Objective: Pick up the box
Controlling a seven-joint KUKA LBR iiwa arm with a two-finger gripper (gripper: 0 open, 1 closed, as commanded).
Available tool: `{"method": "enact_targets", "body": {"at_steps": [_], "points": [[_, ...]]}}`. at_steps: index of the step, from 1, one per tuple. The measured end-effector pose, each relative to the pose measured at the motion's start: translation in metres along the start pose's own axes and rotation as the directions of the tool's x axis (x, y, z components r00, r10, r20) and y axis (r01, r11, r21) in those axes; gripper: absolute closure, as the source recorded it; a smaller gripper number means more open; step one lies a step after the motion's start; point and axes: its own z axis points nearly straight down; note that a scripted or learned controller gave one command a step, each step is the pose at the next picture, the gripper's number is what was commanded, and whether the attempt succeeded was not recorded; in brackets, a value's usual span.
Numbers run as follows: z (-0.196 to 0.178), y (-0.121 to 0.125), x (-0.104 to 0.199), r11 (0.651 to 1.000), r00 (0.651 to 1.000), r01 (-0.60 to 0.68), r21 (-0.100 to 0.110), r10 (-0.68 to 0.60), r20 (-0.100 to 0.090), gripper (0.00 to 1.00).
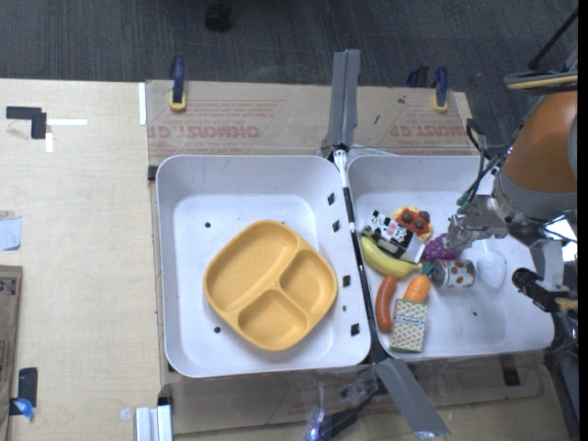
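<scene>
Two shallow white bins side by side on a cardboard-covered bench (230,118). Left white bin (179,274), far from the gripper: one large yellow three-compartment plastic plate (269,285), lying flat and turned at a slant. Right white bin (478,333), beneath the gripper: a cluster of small toys gathered toward its left wall. Largest of these, a yellow banana (386,261), lying just left of and below the gripper. Lower still, a small tan printed box (410,325), lying flat near the bin's front edge, well apart from the gripper and touched by nothing but its neighbours. Beside the box, a red sausage-shaped piece (386,303), and above the box an orange carrot-like piece (417,288). Left of the gripper, a black-and-white spotted figure (390,231) and an orange-and-red round toy (412,220). Directly under the fingertips, a purple bunch (435,247) and a small pale can (457,273) on its side.

Grey two-finger gripper (457,231) low over that purple bunch; fingers too small and blurred to tell whether clenched or released. Arm's orange band (544,145) cut off at the right edge.

Blue clamps (176,84) at the cardboard's far edge; dark carpet beyond.
</scene>
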Motion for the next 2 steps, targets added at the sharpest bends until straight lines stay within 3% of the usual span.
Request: {"method": "enact_targets", "body": {"at_steps": [1,2], "points": [[0.047,0.015,0.059,0.997,0.997,-0.071,0.0,0.071,0.0,0.0],[-0.166,-0.037,0.061,0.96,0.96,-0.282,-0.002,0.282,0.002,0.0]]}}
